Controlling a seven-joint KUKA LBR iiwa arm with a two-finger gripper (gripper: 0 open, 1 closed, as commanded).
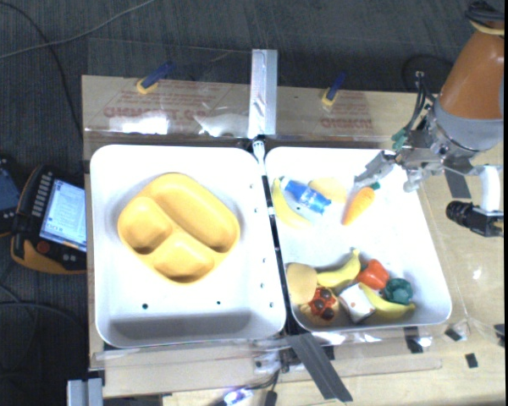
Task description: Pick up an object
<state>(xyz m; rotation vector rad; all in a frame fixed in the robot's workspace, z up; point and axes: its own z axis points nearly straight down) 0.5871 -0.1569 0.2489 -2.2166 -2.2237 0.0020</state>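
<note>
**Carrot lay just below-left of the claw**

The claw [388, 166] hung over the far right part of the right bin [432, 252], reached in from the right. Whether it was apart or together — could not tell, the tip was too small and blurred. Nothing was visibly clamped in it.

The carrot [358, 205] was the nearest thing: just beside the claw, toward the near-left of it. Its long axis ran on a slant, fat orange end down-left, green top up-right pointing at the claw. The claw looked close to that top end — touching or not, unclear.

Further left sat a blue-and-white bottle [308, 196] on a pale yellow piece. A heap with a banana [342, 271] lay in the near corner, well apart from the claw.

The left bin [110, 311] held a big yellow lump [179, 225].

Judgement: a short drop down-left would be needed, with the grip set across the carrot's slant.
</note>
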